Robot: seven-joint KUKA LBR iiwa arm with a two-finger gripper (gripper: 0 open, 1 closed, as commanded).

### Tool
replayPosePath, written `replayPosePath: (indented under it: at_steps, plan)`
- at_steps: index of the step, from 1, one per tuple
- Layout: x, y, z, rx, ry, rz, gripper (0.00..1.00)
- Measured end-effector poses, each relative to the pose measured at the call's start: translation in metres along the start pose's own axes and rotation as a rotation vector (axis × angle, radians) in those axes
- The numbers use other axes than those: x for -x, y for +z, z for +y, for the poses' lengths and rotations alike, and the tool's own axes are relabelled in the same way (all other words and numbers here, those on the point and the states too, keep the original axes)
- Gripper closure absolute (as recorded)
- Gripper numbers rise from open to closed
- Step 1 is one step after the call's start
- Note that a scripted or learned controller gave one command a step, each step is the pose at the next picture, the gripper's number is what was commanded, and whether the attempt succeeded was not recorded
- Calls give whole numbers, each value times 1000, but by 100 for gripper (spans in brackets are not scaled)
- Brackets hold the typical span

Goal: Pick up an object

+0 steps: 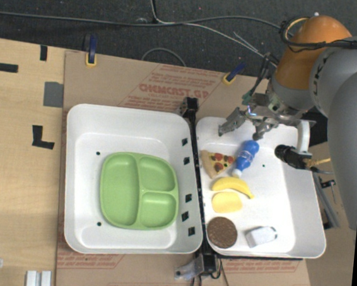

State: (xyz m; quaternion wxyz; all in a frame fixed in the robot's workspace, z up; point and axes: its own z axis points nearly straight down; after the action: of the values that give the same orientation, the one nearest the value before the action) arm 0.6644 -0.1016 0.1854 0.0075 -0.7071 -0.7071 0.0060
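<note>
Two fingers (231, 123) are seen spread wide apart at the upper edge of the right bin (299, 203), with nothing between them and nothing touched. The gripper (246, 128) hangs just above the upper end of the blue bottle (245, 156), which lies tilted in the upper middle of that bin, right of the pizza slice (216, 163). The bottle is judged light, rigid and smooth, so a roll or slip is likely; a grasp across its narrow body near the middle is judged best. Lower down, a banana (231, 187), a yellow lemon-like fruit (226, 202), a brown round disc (222, 231) and a small white object (260, 235) are laid out. In the left bin (81, 161) a green divided plate (139, 190) is set.
</note>
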Motion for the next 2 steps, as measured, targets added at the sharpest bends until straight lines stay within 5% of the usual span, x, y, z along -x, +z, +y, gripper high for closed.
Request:
replayPosePath:
  at_steps: [1,2]
  plan:
    - [0,-7,3,12,-3,-1,0]
    - [8,55,-4,6,-1,-2,0]
